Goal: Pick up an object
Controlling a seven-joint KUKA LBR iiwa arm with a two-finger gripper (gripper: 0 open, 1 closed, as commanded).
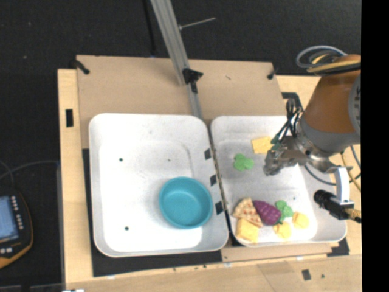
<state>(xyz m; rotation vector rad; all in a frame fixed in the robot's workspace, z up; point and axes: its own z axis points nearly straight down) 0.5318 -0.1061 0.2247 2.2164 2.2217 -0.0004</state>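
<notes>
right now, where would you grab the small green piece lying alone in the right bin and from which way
Best taken straight from above, fingers closing across its narrower width. The green piece lies flat and low on the floor of the right bin, apart from the yellow piece and the pile at the near edge, so there is room on every side. The gripper sits just to its right.

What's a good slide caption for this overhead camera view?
Arm's tool poised over right bin beside green toy; blue bowl in left bin.

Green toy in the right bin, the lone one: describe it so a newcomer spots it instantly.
Look in the right bin, in its upper half, left of the pincer. The small green toy lies alone on bare white floor, unlike the green piece packed into the food pile along the near edge.
</notes>
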